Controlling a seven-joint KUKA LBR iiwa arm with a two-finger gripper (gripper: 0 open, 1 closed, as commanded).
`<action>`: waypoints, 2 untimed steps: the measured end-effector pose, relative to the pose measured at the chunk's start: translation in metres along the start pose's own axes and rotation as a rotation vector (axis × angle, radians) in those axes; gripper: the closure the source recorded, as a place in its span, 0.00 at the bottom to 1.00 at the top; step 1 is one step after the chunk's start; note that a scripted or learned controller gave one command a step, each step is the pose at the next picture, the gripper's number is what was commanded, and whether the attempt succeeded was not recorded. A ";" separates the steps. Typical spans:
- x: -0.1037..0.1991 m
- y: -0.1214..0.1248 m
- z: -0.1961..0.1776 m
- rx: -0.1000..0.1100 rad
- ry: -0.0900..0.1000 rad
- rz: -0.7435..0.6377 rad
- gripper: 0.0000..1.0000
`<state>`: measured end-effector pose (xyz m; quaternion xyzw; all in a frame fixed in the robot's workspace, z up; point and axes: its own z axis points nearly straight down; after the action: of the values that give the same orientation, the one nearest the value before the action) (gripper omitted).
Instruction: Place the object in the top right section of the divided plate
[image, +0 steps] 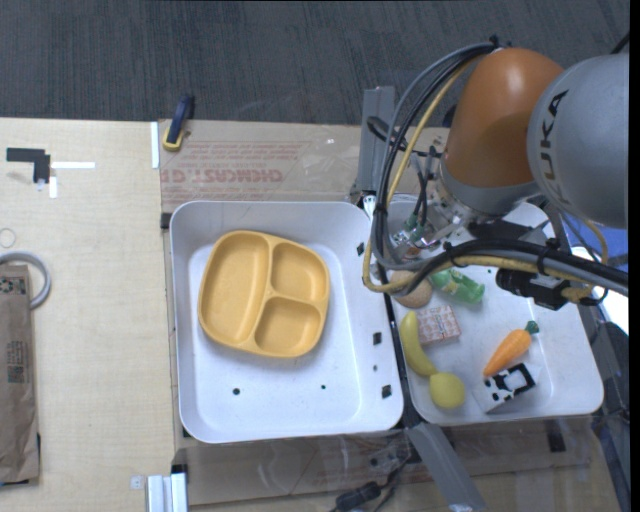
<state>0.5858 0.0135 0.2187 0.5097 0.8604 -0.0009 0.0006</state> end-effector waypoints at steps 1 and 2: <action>0.041 0.028 0.064 -0.035 -0.029 0.095 0.00; 0.041 0.028 0.064 -0.034 -0.029 0.095 0.00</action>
<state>0.5906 0.0630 0.1542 0.5497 0.8350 0.0066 0.0218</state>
